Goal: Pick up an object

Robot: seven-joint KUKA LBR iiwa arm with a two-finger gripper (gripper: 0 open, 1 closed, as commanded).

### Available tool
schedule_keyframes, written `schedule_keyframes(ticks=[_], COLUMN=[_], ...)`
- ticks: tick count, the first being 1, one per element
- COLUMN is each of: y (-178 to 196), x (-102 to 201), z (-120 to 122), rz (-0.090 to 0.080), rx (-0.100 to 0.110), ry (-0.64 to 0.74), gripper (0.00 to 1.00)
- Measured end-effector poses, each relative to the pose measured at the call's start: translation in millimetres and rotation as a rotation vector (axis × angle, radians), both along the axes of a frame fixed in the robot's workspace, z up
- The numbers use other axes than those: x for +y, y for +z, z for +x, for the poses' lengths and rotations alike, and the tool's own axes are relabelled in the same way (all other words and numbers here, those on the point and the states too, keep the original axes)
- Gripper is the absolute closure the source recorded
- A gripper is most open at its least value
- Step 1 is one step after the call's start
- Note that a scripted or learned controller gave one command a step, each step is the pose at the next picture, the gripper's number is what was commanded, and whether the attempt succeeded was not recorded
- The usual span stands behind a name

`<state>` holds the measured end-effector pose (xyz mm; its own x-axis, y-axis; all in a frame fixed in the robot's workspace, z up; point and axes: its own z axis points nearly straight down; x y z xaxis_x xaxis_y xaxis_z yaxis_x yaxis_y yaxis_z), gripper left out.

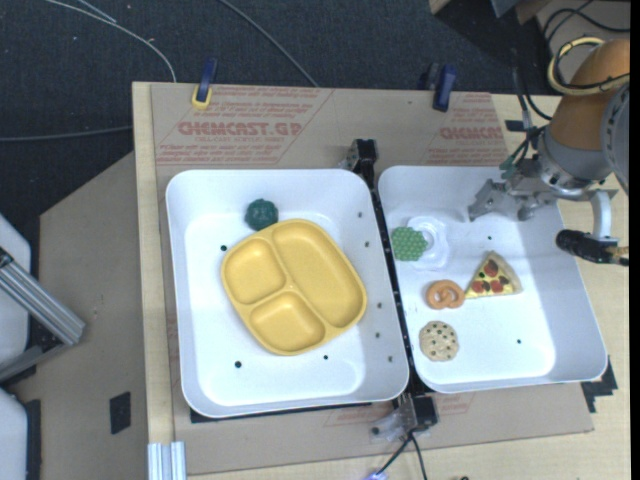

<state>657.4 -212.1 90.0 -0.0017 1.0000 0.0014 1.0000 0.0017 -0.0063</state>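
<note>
We are at the start of the pick, as far as we can judge: nothing has left the bins. Our gripper (508, 200) hangs over the upper part of the right bin (570, 358), near its back wall, and its two fingers look spread apart with nothing between them.

The candidates all lie in the right bin, below and to the left of the gripper. A green round piece (407, 242) rests by the bin's left wall, touching a clear plastic item (430, 240). A pizza slice (495, 278) lies near the middle, a pretzel (444, 294) just beside it on the left, and a cookie (438, 340) below the pretzel. Each sits flat on the bin floor, apart from the gripper.

In the left bin (195, 298) a yellow divided plate (291, 285) lies with its compartments bare, and a dark green lump (262, 213) sits just beyond its upper rim.

What is left, we think, is everything: choose a piece, come down over it, close, and lift. The pizza slice is nearest.
</note>
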Motion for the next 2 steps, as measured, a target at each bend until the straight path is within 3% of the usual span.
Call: schedule_keyframes(ticks=[1,2], y=[16,75], x=[0,8], z=[2,1], rz=[-0.003,-0.004], rx=[-0.009,-0.013], ry=[0.001,-0.001], gripper=[1.0,1.0])
